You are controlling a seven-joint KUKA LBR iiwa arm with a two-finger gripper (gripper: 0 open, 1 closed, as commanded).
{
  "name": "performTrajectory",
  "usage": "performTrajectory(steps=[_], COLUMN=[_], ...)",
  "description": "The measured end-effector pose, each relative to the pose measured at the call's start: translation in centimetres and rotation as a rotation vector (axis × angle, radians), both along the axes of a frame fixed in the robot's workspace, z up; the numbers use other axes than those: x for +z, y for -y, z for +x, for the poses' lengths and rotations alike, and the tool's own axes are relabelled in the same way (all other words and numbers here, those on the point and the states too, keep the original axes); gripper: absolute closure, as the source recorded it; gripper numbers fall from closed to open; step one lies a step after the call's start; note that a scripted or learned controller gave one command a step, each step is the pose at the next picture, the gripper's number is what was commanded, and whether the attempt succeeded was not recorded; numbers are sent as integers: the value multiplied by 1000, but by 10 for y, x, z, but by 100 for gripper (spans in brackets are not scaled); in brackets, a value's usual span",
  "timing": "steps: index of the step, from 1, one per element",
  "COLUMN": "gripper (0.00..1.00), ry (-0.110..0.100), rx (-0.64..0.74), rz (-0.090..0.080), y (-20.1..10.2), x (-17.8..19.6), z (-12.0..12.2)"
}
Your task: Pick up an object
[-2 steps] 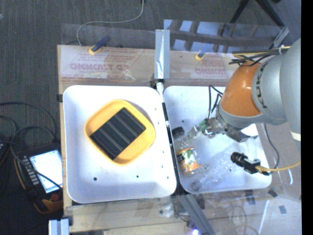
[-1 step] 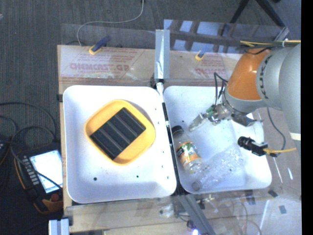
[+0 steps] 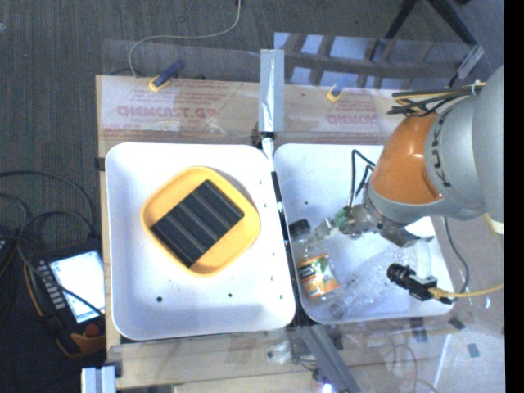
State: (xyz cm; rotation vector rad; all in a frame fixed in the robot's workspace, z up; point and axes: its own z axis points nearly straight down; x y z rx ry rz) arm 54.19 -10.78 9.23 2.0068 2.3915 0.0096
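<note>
Item 1: left shallow white bin (image 3: 131, 301), on the wooden desk (image 3: 188, 109). Holds one yellow rounded-square dish with a black ribbed insert (image 3: 201, 221), lying at the bin's centre, tilted toward 1 o'clock. Well apart from the arm.

Item 2: right shallow white bin (image 3: 315, 166). Holds a clear plastic bottle with an orange and green label (image 3: 318, 275) near the bin's 7 o'clock corner, close to the divider, lying on its side; a small dark cap or lid (image 3: 298, 228) just beyond it at 11 o'clock from the bottle; crumpled clear plastic (image 3: 372, 289) toward 5 o'clock, outline hard to read against the white floor.

Item 3: grey arm with orange band (image 3: 409, 166), entering from 3 o'clock, wrist low over the right bin. Pincer (image 3: 342, 222) near the bin's centre, at 1 o'clock from the bottle. Its spread cannot be told from this angle; nothing is visibly between its tips.

Likely target: the labelled bottle or the clear plastic beside it.

Risks, as judged:
- A bottle lying on its side is round and slick; a closing off its axis could roll it toward the divider wall or squirt it out
- Clear plastic gives poor edges; the pincer may close on nothing
- Thin crumpled plastic may collapse and slip on lifting
- Cables (image 3: 359, 174) hanging by the wrist could snag on the bin rim
</note>
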Motion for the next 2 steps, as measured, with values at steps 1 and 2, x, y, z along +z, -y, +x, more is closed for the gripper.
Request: performTrajectory(steps=[1,2], gripper=[0,0], ry=[-7,39], rx=[-205,-88], rz=[9,3], y=[-7,-11], x=[-1,1], z=[43,-41])
